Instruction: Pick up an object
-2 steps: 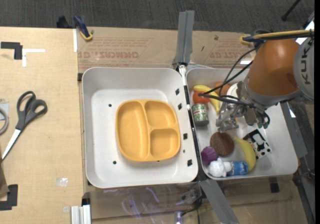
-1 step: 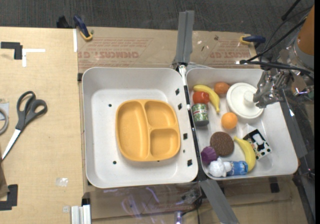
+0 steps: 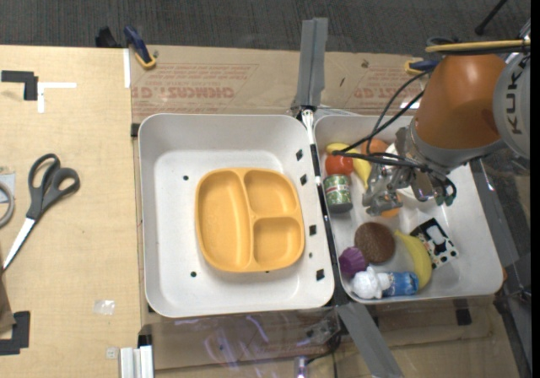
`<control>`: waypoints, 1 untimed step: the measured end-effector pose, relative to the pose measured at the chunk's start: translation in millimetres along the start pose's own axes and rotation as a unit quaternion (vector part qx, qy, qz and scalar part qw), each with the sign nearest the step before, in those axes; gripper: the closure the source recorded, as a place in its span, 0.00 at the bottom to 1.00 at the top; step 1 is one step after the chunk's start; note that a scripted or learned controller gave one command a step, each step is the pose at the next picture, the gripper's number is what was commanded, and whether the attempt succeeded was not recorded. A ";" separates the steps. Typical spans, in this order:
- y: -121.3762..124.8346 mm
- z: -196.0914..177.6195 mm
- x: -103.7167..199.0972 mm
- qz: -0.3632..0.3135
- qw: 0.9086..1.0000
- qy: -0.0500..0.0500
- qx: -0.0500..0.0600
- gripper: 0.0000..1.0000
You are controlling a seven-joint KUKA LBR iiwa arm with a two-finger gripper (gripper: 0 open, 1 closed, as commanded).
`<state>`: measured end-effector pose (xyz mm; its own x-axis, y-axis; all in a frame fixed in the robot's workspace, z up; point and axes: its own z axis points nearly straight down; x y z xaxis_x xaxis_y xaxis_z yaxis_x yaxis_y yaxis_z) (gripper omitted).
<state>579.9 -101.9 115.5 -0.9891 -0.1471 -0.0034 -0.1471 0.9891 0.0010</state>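
Jaws: we could not tell their state. Our gripper [image 3: 381, 197] hung low in the right bin [image 3: 472, 283], above the cookie [image 3: 375, 242].

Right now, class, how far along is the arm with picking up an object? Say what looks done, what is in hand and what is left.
Done: the arm has reached into the right bin, with the gripper low over the clutter near the small jar and brown ball. In hand: nothing visibly held; I cannot tell the grip. Left: grasping and lifting an item. The yellow tray sits alone in the left bin.
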 end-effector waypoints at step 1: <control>-71.7 -72.6 29.0 -0.112 0.994 -0.001 0.001 1.00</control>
<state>561.6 -177.3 187.9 -0.9315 -0.3636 -0.0048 -0.3636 0.9316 -0.0019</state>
